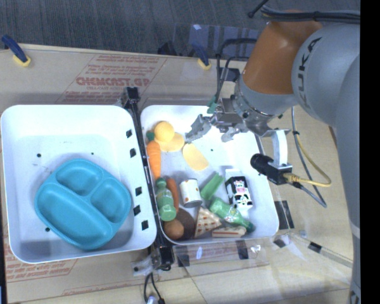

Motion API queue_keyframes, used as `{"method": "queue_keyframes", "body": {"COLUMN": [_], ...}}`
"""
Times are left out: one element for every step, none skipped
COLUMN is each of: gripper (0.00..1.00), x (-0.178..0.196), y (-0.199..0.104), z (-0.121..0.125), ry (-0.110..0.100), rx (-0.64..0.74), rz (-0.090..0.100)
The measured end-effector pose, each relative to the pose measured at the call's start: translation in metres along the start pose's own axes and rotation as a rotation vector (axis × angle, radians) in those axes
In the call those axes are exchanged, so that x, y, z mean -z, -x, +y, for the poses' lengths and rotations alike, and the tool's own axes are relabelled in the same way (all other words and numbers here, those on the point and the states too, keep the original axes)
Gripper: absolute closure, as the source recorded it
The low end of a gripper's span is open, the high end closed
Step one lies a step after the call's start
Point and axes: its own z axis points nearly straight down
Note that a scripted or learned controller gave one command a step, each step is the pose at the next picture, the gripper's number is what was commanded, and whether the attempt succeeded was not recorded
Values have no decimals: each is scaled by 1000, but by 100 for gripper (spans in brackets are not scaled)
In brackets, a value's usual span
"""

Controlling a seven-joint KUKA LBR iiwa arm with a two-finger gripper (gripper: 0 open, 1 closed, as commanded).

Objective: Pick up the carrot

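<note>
1. The left bin (pixel 12 170) holds a blue divided plate (pixel 82 201), well apart from the work. It poses little risk unless a lifted item is swung across the divider and dropped there.

2. The carrot (pixel 154 158) lies in the right bin (pixel 266 189), pressed along its left wall just right of the divider, orange and pointing toward the near side. Being tight to the wall, it leaves little room for a finger on that side; I judge a finger could strike the rim or divider clips and skid off.

3. A yellow round fruit (pixel 164 132) touches the carrot's far end, with a pale yellow piece (pixel 196 157) just to the right. A descent slightly too far could close on these instead.

4. Toward the near side, a green bottle (pixel 165 201), a second orange stick (pixel 173 189) and a small can (pixel 190 192) crowd close. The second orange piece could be mistaken for the target.

5. The gripper (pixel 210 126) hovers over the far middle of the right bin, right of the carrot and apart from it. Its fingers look spread, one reaching left, with nothing between them. It must travel left before descending; dropping straight down would land on bare bin floor or the pale yellow piece.
</note>
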Motion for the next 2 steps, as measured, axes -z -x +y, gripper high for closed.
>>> {"method": "queue_keyframes", "body": {"gripper": [0, 0], "x": [-149, -163], "y": [5, -3], "z": [20, 86], "ry": [-17, 1], "rx": [-159, -83], "rz": [1, 1]}}
